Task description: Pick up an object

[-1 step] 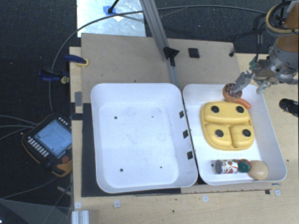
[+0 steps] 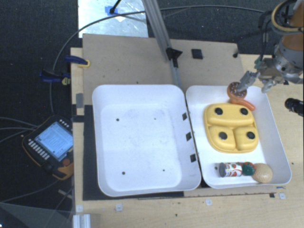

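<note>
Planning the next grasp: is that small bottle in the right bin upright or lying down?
Lying down: the small bottle rests on its side along the right bin's near wall.

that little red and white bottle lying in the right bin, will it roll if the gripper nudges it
Probably. The bottle lies on its side and looks round, so a sideways nudge could roll it. The beige ball beside its cap end might block sliding that way. It looks small, likely light.

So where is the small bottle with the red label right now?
The small bottle lies on its side along the near edge of the right bin, between the yellow tray and the rim, beside a tan ball.
</note>
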`<state>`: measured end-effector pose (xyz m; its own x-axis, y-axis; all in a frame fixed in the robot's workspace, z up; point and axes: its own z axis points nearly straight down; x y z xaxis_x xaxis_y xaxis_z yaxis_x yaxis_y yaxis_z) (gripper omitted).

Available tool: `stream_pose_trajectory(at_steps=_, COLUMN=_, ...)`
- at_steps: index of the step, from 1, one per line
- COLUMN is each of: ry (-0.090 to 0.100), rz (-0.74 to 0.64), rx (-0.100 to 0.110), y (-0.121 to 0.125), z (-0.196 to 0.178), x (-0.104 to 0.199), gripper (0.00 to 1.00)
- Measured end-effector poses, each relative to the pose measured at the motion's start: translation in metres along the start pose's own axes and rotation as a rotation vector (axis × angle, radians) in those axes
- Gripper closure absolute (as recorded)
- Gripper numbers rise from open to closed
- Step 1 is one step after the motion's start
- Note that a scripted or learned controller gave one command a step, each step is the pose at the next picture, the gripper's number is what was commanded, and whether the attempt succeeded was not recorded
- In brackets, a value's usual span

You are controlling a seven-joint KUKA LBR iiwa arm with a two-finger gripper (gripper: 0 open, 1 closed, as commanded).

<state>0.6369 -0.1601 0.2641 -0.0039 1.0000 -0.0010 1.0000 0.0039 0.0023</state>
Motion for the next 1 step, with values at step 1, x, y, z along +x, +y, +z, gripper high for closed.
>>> stream_pose_trajectory(at_steps=1, ry=0.001, rz=0.002, rx=0.004, y=0.0023, z=0.0618, x=-0.0029, gripper=0.0)
